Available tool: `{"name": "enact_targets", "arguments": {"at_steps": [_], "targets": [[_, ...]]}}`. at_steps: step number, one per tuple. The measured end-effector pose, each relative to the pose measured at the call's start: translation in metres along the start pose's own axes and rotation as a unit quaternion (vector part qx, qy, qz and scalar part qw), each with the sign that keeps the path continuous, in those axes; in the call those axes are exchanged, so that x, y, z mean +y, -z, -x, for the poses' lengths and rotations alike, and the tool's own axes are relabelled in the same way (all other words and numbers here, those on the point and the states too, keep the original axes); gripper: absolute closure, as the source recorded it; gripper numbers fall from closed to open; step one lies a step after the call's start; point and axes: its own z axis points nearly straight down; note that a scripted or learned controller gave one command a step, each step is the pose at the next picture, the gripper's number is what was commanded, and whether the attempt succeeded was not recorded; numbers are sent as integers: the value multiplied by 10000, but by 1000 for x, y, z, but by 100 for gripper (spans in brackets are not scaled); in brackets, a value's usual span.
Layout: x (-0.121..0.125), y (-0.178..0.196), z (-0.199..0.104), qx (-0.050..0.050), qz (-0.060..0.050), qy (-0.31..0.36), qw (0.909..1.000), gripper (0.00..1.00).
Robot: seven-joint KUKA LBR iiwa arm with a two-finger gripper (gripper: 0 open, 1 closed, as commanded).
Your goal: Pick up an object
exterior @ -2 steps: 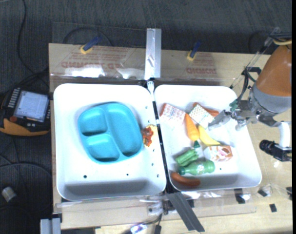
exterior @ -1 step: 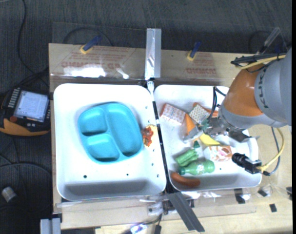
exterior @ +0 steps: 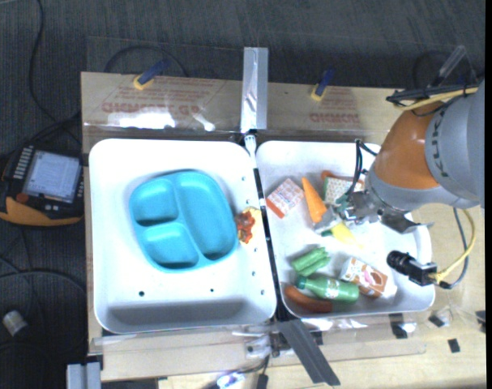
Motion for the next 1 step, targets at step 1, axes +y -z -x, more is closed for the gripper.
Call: {"name": "enact_targets", "arguments": {"at_steps": [1], "targets": [[-64, 194, -18, 2, -73, 14, 10000, 100]]}}
